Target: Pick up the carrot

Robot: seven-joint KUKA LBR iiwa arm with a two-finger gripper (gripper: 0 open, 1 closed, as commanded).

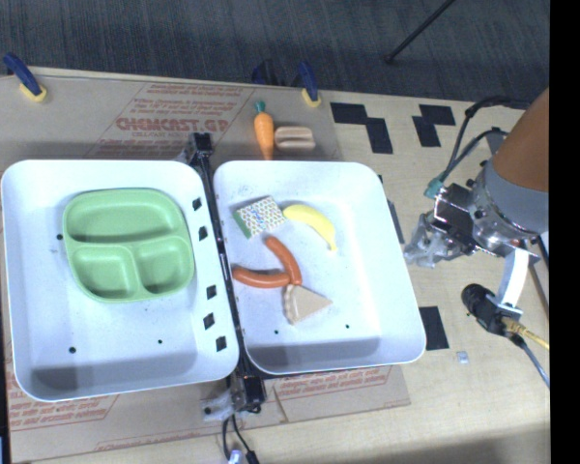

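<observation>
Carrot [263, 131] lay outside the bins, behind the right bin [391, 288], beside a hot dog bun [294, 139]. Gripper [427, 247] hung well apart, right of that bin; its opening could not be told. Risk: misaimed descent striking the bin rim or bun.

Carrot [263, 134] orange, green top — tray [128, 243] pale green — banana [312, 224] yellow.

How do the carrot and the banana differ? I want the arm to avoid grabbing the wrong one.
The carrot is orange with a green top; the banana is yellow. The carrot lies straight on the bench beyond the bins; the banana curves inside the right bin. Both are long, narrow and untouched by the gripper.
</observation>
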